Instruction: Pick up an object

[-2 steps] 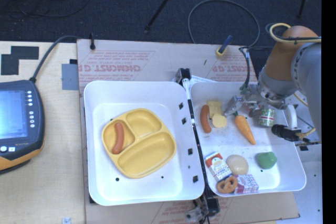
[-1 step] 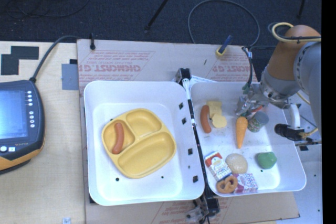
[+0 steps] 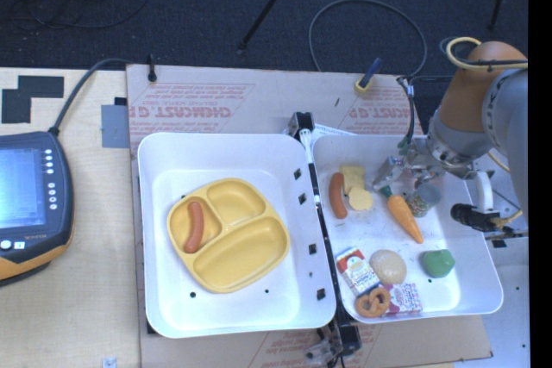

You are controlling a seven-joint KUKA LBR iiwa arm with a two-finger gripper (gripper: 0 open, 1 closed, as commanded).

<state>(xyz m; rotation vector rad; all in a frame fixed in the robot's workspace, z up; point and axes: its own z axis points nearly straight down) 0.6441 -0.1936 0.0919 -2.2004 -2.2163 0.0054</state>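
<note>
My gripper (image 3: pixel 408 179) hangs low over the back of the right bin (image 3: pixel 483 293), open, with nothing between its fingers. An orange carrot (image 3: pixel 404 218) lies just in front of it, its thick end close under the fingertips. Left of the gripper are a yellow cheese block (image 3: pixel 352 176), a small yellow piece (image 3: pixel 360 201) and a brown sausage (image 3: pixel 337 195). Nearer the front lie a green object (image 3: pixel 437 263), a pale round object (image 3: pixel 388 265), a red-and-white packet (image 3: pixel 355 270), a pretzel (image 3: pixel 373 303) and a pink packet (image 3: pixel 405 298).
The left bin (image 3: pixel 164 168) holds a yellow divided plate (image 3: pixel 246 250) with a sausage (image 3: pixel 195 226) in its left compartment. A teach pendant (image 3: pixel 30 198) sits at the far left. The arm's grey body (image 3: pixel 492 121) reaches over the right bin's back right corner.
</note>
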